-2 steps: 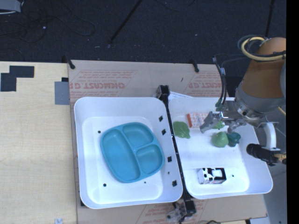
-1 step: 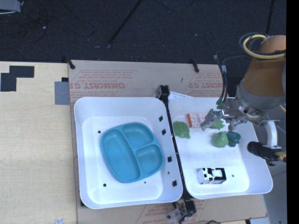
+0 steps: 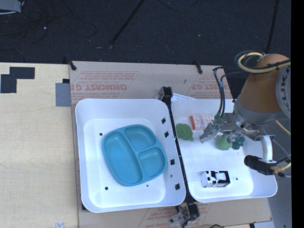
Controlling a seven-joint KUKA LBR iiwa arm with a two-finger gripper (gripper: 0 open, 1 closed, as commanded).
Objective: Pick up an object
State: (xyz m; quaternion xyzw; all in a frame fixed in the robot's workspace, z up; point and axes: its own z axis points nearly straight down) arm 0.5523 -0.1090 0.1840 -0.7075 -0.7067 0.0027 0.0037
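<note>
Pincer (image 3: 223, 137) low in right bin (image 3: 256, 186), beside pale green object (image 3: 222, 143). Grip state: cannot tell. Nothing visibly lifted; pick judged not yet done.

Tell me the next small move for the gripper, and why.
Probably a short, straight descent. The gripper hangs in the right bin over a pale green ball, which sits just under its tip. The green leaf-shaped piece lies apart to the left, so it should stay clear.
</note>
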